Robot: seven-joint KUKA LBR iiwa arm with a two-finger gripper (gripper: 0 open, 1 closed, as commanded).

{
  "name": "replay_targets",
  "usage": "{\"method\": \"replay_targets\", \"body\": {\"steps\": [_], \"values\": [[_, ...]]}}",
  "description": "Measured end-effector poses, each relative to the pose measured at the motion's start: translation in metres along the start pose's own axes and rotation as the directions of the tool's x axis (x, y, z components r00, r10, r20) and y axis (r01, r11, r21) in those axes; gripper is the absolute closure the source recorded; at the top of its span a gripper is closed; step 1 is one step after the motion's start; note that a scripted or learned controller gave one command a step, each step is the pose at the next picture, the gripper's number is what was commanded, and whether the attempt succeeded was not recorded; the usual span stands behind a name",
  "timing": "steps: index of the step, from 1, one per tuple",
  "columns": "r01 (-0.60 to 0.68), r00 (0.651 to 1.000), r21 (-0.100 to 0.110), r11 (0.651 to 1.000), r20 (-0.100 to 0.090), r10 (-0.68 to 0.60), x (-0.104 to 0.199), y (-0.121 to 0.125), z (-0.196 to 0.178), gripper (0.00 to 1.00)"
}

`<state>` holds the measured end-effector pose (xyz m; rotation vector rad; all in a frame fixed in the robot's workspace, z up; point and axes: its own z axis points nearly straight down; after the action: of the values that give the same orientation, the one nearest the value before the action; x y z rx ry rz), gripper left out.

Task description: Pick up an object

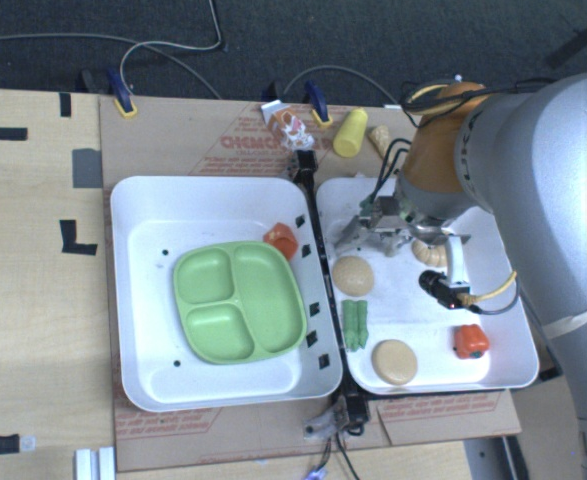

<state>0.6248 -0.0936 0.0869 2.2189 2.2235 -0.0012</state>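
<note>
My gripper (378, 233) is low in the back left part of the right bin (503, 368), at the end of the grey arm with its orange band. Just in front of it lies a round tan bun-like thing (353, 276), close to the gripper but apart from it. A pale beige piece (431, 253) lies to the gripper's right, partly hidden by the wrist. Further forward are a green vegetable-like piece (355, 323), a second tan round thing (394, 361) and a small orange-red thing (470, 341). I see nothing held.
The left bin (133, 268) holds a green divided plate (240, 301) and a small orange thing (281, 238) by its right wall. Behind the bins, on the cardboard, lie a yellow cylinder (350, 133) and a small printed packet (289, 124).
</note>
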Motion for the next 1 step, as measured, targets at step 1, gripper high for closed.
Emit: {"method": "replay_targets", "body": {"steps": [1], "values": [[0.000, 1.000, -0.005, 1.000, 0.001, 0.000, -0.0014, -0.0149, 0.0006, 0.00]]}}
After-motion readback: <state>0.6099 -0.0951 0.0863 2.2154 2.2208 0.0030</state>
